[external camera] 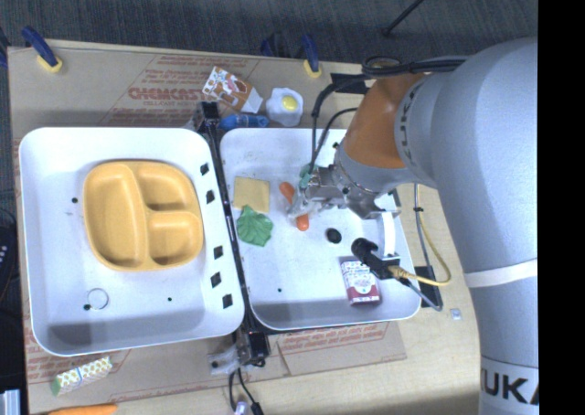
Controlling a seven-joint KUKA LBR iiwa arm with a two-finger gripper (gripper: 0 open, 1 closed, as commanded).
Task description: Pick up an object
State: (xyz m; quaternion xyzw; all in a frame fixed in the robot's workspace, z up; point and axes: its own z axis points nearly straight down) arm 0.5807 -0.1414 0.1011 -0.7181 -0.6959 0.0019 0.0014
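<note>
Step in hand: the arm (475,157) is reaching in from 3 o'clock and lowering its gripper (311,192) into the right bin (302,299); I judge this to be the approach to a grasp, with nothing lifted yet.
Gripper: it is sitting low over the bin floor, and from where I am standing I cannot tell how it is set or whether anything is in it.
Task's thing: the small orange pieces (294,206) are lying just beside the gripper, at about 8 o'clock of it, near the middle of the right bin.
Other candidates: a yellow square block (251,193) and a green leafy piece (255,226) are lying at 9 o'clock of the gripper; a small red box (360,281) is resting at 5 o'clock, near the bin's front rim; a small dark object (334,236) is lying between them.
Left bin (37,221): it is holding a yellow divided tray (142,214).
Next move: it is calling, I think, for closing squarely on one orange piece and lifting straight up; the pieces are small and could slip.
Writing: red print on the cardboard (174,89) under the bins is too blurred to read; letters "UK" are showing on the arm's base at 5 o'clock.
</note>
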